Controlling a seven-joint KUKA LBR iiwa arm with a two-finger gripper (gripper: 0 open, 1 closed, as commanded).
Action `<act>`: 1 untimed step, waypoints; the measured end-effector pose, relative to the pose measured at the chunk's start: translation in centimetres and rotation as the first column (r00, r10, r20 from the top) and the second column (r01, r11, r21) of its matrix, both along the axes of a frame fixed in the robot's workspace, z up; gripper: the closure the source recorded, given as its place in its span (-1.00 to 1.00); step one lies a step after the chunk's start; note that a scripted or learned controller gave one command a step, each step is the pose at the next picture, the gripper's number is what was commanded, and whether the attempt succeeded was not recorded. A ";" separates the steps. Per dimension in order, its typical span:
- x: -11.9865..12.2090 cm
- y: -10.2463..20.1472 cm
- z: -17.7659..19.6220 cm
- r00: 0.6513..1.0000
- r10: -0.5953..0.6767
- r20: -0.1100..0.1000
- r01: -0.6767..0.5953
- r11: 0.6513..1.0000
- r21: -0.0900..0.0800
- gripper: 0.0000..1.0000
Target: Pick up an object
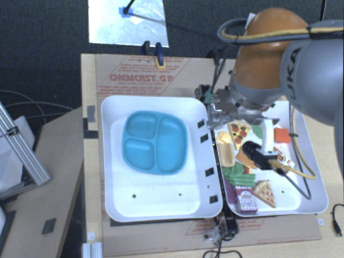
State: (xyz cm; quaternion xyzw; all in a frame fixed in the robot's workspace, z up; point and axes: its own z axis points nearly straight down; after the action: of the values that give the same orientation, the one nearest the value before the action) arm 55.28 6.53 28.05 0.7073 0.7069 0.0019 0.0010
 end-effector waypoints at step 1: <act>-6.9 3.1 5.1 1.000 0.009 -0.002 -0.009 1.000 0.001 1.00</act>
State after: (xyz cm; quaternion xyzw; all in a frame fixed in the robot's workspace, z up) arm 48.42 9.65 33.13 0.7041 0.7101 0.0015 -0.0004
